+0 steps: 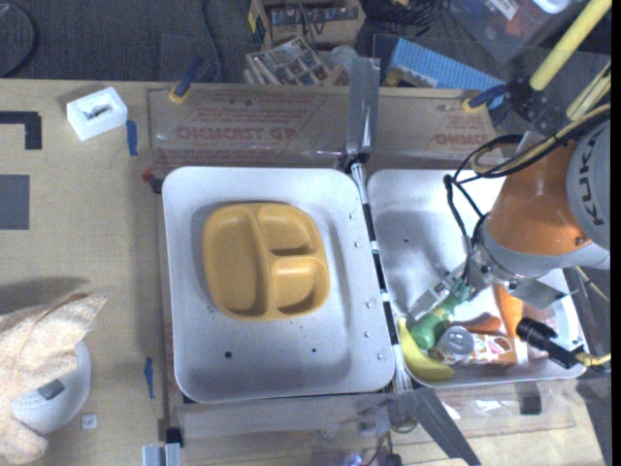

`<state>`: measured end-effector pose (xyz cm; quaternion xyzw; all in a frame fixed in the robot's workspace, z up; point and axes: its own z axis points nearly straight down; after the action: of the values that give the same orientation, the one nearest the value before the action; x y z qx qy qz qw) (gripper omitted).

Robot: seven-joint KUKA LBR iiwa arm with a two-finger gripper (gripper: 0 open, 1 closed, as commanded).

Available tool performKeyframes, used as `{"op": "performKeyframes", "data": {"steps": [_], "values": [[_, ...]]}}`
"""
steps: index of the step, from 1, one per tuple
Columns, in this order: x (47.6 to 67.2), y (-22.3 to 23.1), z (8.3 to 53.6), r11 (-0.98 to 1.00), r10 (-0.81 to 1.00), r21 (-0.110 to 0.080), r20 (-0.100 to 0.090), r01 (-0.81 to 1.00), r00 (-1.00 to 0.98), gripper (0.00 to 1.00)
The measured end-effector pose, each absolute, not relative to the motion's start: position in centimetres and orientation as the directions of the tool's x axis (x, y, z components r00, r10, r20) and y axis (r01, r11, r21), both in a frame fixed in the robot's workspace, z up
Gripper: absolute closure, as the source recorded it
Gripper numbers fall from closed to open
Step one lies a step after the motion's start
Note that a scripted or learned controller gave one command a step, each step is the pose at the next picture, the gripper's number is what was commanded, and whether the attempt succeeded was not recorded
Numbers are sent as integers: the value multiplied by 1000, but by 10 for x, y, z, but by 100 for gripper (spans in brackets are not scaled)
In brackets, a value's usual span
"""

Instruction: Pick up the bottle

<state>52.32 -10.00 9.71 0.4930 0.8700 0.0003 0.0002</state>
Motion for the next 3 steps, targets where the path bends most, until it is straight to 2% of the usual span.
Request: {"op": "performKeyframes", "data": {"steps": [1,2,3], "values": [[524,-102,108,509,861,5,-4,861,-509,100],[549,-204,89,419,908,6,-8,908,-418,100],[549,-202,88,420,907,6,-5,907,-420,0]]}}
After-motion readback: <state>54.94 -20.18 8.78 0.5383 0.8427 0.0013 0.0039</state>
